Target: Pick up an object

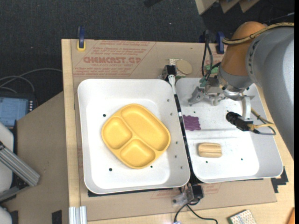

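Gripper sits low in the upper part of the right bin, towards the upper right of the frame. Whether it is apart or closed cannot be told from this angle. Nothing is seen held in it. The arm enters from the right edge and covers the bin's upper right corner.

Progress: no object appears grasped or lifted, so the pick as a whole is judged outstanding.

Candidate objects:
- A purple piece lies on the bin floor just below and left of the gripper, close to the bin's left wall. It is the nearest item.
- A tan roll lies lower in the same bin, near centre and apart from the purple piece.
- A yellow divided plate lies flat in the middle of the left bin, well apart from the gripper.

Obstructions: the purple piece looks small and flat and sits beside the wall, which may crowd a grasp on that side. The tan roll has open floor all round. The two bins meet at centre frame on a board-covered bench.
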`<state>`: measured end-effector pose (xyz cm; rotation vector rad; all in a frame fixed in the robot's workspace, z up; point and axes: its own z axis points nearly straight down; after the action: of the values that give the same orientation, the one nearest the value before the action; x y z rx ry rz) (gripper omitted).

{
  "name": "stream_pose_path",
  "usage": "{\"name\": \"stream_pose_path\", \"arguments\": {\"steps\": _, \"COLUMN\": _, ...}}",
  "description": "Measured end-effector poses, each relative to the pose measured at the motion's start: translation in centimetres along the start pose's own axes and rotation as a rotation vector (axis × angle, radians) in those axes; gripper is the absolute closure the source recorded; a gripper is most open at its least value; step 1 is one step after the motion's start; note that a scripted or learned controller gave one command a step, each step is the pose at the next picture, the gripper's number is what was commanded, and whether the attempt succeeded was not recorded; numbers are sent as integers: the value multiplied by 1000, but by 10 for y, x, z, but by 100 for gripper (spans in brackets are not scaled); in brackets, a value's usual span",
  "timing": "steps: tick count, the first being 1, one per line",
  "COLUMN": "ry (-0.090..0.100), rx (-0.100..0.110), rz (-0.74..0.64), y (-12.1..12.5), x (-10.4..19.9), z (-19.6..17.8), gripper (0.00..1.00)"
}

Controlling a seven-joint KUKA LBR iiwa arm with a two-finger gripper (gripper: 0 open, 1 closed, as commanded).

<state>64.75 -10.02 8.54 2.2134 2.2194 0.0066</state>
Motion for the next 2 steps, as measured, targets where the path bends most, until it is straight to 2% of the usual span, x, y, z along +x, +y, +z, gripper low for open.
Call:
{"name": "stream_pose_path", "arguments": {"steps": 1, "ry": 3, "rx": 13, "rz": 6, "y": -46, "x": -14, "z": 1, "gripper": 0}}
{"name": "stream_pose_path", "arguments": {"steps": 2, "ry": 1, "rx": 2, "rz": 0, "y": 7, "x": -5, "z": 0, "gripper": 0}}
